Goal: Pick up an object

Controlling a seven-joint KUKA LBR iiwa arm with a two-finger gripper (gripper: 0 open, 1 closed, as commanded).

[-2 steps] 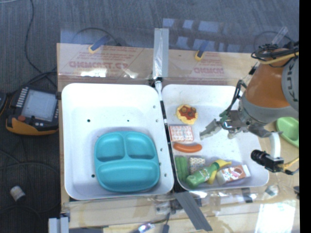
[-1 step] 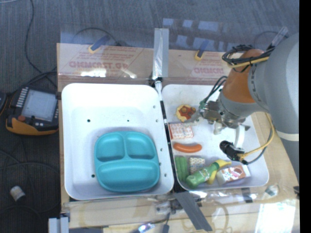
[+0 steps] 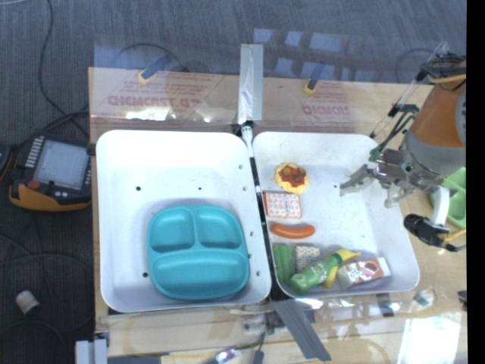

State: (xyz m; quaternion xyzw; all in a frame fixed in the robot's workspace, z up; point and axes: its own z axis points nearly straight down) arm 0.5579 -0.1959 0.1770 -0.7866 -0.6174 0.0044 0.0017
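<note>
Two shallow white plastic bins sit side by side on a cardboard-topped bench. Left bin point(image 3: 121, 165) holds a teal plastic divided plate point(image 3: 198, 250) w/ three compartments, lying flat toward the front of that bin, nothing on it.

Right bin point(image 3: 333, 146) has the toy food. Small round pizza toy, yellow rim w/ red topping point(image 3: 292, 177), lies near the back-left of the bin. Just in front of it, a square pink-and-white waffle-like cracker point(image 3: 282, 205), close to the left wall. In front of that, an orange-red sausage point(image 3: 292, 231), lying roughly crosswise. Along the front wall a tight cluster: dark green cucumber-like piece point(image 3: 283, 262) at the left, a pale checked cracker point(image 3: 307, 255) beside it, a green plastic bottle point(image 3: 314, 274) on its side, a yellow banana-like piece point(image 3: 345, 257) touching the bottle's end, and a small carton w/ red-and-white label point(image 3: 364, 272) at the right, on its side.

Grey arm w/ orange band point(image 3: 443, 120) comes in from the right. Two-finger gripper point(image 3: 375, 186) is over the right bin's right half, approx level w/ the pizza but well apart from it. Fingers point(image 3: 353, 183) look spread apart, one reaching left and one toward the front; nothing between them. No item is touching the gripper; bin floor under it is bare
</note>
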